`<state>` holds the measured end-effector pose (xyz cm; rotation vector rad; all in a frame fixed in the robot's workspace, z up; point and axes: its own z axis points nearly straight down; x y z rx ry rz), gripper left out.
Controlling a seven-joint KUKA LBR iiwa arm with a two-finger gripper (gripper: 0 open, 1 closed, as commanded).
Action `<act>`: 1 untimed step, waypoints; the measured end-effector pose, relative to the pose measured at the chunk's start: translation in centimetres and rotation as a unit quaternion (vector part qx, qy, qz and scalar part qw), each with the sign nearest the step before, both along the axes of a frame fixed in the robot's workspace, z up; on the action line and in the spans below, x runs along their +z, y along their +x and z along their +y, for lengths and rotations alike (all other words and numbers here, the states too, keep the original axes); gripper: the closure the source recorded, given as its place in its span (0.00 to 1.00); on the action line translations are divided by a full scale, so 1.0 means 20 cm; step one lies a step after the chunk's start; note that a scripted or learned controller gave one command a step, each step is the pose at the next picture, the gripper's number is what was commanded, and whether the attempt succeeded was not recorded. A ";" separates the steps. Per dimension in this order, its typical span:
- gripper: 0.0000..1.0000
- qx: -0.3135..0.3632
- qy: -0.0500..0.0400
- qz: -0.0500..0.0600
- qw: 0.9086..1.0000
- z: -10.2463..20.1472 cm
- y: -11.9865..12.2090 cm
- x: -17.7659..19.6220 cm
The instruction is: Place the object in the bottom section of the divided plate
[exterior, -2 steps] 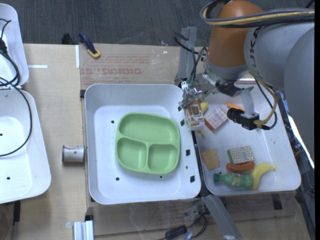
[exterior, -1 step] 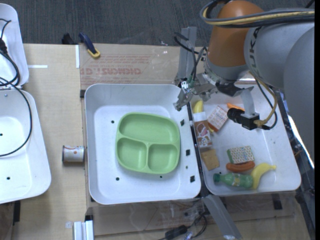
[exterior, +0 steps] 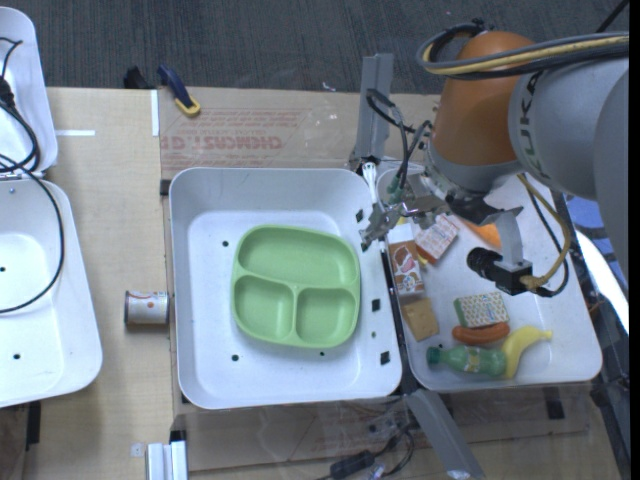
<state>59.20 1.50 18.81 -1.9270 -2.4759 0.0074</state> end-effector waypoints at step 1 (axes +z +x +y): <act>1.00 -0.003 -0.001 0.002 1.000 -0.01 0.00 0.03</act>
